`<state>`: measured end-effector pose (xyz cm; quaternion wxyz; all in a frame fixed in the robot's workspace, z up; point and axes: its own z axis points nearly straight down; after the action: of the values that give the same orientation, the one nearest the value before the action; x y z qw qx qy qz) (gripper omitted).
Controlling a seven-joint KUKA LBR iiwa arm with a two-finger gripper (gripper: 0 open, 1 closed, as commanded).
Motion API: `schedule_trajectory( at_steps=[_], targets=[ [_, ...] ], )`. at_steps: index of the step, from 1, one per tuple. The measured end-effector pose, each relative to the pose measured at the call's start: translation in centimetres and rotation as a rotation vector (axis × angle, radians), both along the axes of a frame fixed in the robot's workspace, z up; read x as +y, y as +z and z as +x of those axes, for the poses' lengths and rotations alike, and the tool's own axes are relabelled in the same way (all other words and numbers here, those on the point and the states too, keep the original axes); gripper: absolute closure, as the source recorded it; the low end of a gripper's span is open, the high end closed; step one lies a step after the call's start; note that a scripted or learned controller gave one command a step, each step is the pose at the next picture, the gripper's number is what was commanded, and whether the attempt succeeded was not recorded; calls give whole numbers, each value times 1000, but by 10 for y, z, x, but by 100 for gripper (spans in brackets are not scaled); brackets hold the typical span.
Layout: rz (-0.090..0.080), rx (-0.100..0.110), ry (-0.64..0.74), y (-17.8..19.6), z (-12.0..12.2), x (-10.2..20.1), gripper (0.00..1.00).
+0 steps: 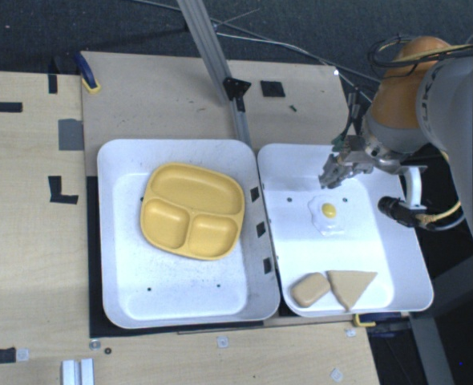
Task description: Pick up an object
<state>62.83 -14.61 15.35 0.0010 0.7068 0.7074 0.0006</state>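
From my remote seat I see the claw [333, 175] poised over the right bin [397, 251], near that bin's far edge, with the fried egg [328, 212] lying on the bin floor just nearer the counter's front edge. I cannot tell how the claw is set; the fingertips blur into one dark point, and nothing is seen between them.

The egg, white with a small yellow yolk, is the closest candidate for the pick. Two tan pieces wait near the bin's front edge: a rounded bread roll [306, 289] and a wedge of bread [350, 285] touching it. In the left bin [116, 239] a yellow divided plate [193, 210] sits tilted toward the far side.

To do this step well, I judge the claw should shift a little toward the front edge until it is centred over the egg, then go straight down. The egg looks flat and thin, so the tips must reach nearly to the bin floor and close across its narrow width; a shallow close would likely slip off the top.

The counter [28, 239] is pale wood marked with dark tape pieces, a grey metal post [208, 42] slanting across its far edge. Beyond it lies dark carpet crossed by thin cables [285, 46].
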Motion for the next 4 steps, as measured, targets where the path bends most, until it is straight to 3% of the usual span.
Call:
schedule_trajectory(
  at_steps=[2, 4],
  targets=[
    [-1, -2, 1, 98, -6, -15, 100],
    [1, 4, 4, 75, -5, 92, 100]
  ],
)
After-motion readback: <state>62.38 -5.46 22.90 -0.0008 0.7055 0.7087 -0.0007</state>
